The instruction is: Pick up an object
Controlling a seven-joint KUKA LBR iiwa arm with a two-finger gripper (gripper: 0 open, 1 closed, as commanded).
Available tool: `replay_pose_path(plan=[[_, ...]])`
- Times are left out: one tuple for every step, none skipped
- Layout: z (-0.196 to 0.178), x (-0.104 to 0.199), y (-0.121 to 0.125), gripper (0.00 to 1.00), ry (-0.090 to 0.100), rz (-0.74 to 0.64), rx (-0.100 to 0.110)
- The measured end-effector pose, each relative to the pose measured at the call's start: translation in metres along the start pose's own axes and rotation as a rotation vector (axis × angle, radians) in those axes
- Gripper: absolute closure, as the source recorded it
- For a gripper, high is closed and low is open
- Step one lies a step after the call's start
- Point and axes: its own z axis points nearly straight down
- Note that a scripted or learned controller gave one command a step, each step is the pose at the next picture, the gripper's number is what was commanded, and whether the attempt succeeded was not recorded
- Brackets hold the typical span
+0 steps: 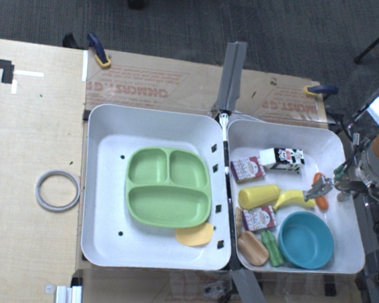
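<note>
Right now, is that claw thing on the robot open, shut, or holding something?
Gripper: low over the right bin beside the banana; open or shut cannot be told.

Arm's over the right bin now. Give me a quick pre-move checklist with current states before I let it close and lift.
1. Gripper inside the right bin: ok, at its right side.
2. Target near fingertips: ok, banana tip and orange carrot lie right there.
3. Single target isolated: not ok, those two sit close together.
4. Object between the fingers: cannot tell.
5. Neighbours clear of a lift: not ok, blue bowl and yellow cylinder crowd the banana.
6. Left bin free for a drop: ok beside the green tray.
</note>
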Motion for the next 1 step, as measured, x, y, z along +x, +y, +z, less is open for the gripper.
replay_pose_path(plan=[[0.0445,0.0058,-0.0305,0.0,0.005,-0.2,-0.01]])
